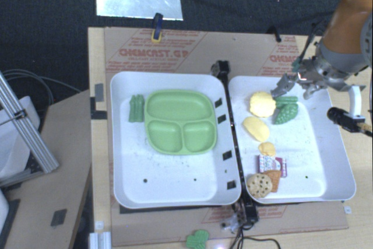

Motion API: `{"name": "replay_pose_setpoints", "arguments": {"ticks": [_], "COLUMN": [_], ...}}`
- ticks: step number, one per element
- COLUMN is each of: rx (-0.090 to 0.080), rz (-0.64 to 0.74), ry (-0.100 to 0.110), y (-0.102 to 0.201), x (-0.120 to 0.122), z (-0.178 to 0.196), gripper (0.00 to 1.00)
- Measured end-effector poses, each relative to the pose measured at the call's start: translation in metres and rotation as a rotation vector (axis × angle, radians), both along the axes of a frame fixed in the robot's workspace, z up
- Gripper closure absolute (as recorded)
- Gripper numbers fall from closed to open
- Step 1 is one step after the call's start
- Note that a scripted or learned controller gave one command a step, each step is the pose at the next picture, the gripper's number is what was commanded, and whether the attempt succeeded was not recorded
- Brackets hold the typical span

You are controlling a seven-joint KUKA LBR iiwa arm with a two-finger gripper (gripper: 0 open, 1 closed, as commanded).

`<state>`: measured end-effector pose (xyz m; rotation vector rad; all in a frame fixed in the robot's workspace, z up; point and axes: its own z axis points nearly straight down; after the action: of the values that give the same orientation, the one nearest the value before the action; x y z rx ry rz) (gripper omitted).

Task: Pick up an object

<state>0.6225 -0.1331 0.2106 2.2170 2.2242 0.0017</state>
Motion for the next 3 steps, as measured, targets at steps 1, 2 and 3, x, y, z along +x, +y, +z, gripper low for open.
{"name": "replay_pose_setpoints", "arguments": {"ticks": [1,2,3], "rx": [-0.001,-0.003,-0.003], "rz": [0.000,0.005,0.007], "ry": [-0.003,-0.020,-0.006], "y": [-0.016,0.018,0.017], "x": [0.014,0.043,0.041], "z": [-0.098,0.145,0.145], "gripper": [0.00,0.00,1.00]}}
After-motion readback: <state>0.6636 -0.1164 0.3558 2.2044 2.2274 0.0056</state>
